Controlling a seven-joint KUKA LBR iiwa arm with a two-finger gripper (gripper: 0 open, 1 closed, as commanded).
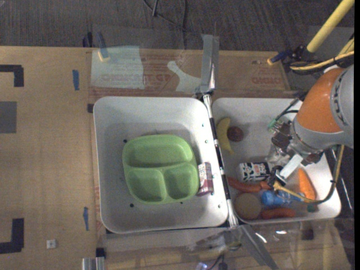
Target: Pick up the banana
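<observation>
Banana (225, 135) lies against right bin's (253, 107) left wall, small brown ball (235, 133) touching its right side. Gripper (279, 174) hovers well right of banana, over milk carton (252, 171); grip state: cannot tell. Risk: wall and ball crowd banana, descent may clip either. Gripper tips lost in clutter.
</observation>
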